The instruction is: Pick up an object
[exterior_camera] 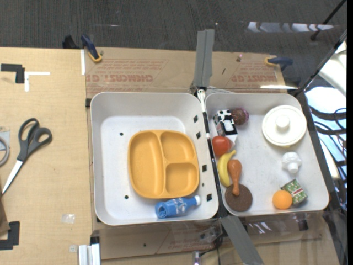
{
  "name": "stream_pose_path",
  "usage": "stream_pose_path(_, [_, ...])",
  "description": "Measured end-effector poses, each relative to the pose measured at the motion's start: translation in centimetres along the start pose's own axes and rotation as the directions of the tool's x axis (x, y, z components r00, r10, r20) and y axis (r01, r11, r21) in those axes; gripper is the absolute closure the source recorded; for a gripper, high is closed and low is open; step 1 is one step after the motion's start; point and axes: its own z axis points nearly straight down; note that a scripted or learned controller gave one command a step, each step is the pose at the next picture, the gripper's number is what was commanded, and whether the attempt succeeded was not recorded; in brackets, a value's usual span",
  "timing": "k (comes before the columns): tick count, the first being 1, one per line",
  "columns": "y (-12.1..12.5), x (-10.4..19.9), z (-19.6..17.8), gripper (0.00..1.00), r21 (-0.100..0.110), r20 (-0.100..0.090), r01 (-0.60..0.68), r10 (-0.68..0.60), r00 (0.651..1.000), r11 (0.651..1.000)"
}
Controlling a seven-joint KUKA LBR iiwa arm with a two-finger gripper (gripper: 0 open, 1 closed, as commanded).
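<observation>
Far left, on the wood bench [44, 203]: scissors [30, 139] w/ black handles, lying flat, well apart from the bins. A blue clamp [91, 47] sits at the top-left corner of the cardboard sheet [132, 73] under the bins.

Left bin [105, 109]: a yellow divided plate [164, 163], 3 compartments, approx. centred, nothing on it. Just below it, a blue bottle [176, 206] on its side by the bin's front wall, white cap end pointing right, touching or nearly touching the plate's rim.

A grey bar [204, 59] runs up from the seam between the bins.

Right bin [315, 164], holding most of the pickable objs. Along its left wall, top to bottom: a black-and-white item [225, 121] w/ a dark purple round thing [239, 115] just beside it; a red tomato [221, 144]; a banana [224, 170] curving down; a toy drumstick [235, 173] against the banana, its thin end resting on a brown disc [239, 199] at the front. Top right: a round white lid-like piece [283, 126] w/ a centre knob. Below it, a small white lumpy obj [291, 161], apart from the rest. Front right: an orange [282, 200] touching a small green-and-red box [297, 191].

All objs rest in the bins; none is lifted. Claw state: can't tell.
</observation>
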Motion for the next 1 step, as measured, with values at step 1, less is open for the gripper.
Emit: stream_pose_path(1, [0.0, 0.04, 0.03, 1.0, -0.001, 0.001, 0.0, 0.0, 1.0, 1.0])
